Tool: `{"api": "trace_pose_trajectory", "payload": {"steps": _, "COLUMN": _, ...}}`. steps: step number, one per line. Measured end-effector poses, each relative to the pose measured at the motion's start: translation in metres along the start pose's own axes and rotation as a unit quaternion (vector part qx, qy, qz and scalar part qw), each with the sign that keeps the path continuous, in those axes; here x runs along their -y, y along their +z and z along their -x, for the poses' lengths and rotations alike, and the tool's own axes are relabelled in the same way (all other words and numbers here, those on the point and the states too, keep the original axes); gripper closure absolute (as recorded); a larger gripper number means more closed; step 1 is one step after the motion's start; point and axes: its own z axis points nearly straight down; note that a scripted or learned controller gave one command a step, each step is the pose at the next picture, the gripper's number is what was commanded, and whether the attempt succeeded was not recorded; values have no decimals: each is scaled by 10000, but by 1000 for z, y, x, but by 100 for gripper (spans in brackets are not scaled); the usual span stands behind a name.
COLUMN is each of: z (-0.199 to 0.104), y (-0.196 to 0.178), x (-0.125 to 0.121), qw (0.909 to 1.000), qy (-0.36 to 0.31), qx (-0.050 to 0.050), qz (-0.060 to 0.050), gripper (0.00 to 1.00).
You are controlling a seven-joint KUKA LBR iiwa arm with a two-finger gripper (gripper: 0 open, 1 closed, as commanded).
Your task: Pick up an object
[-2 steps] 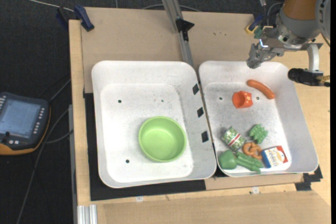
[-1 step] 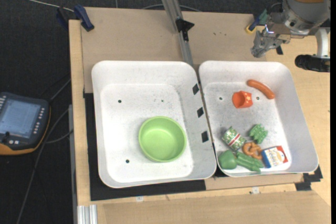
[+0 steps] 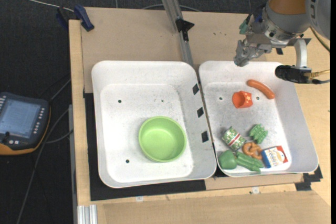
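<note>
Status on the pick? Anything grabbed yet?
Done: nothing lifted. The orange sausage, orange cup and the other toys lie in the right bin; the green bowl sits in the left bin. In hand: gripper hangs above the right bin's far edge. Left: descend, grasp, lift.

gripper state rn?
Gripper: cannot tell; it hangs over the far rim of the right bin, nothing seen in it.

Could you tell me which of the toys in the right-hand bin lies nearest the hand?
The orange sausage, lying slantwise at the bin's far end, is nearest the hand. The red cup sits just beyond it; the others cluster at the near edge.
</note>
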Motion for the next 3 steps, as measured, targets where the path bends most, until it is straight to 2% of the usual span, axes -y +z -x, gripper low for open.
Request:
{"api": "trace_pose_trajectory", "payload": {"steps": 2, "z": -95, "y": 0, "x": 25, "qw": 10000, "qy": -1, "qx": -1, "qz": -2, "gripper": 100}}
{"api": "trace_pose_trajectory", "payload": {"steps": 3, "z": -146, "y": -5, "x": 46, "qw": 10000, "qy": -4, "qx": -3, "qz": 1, "gripper": 100}}
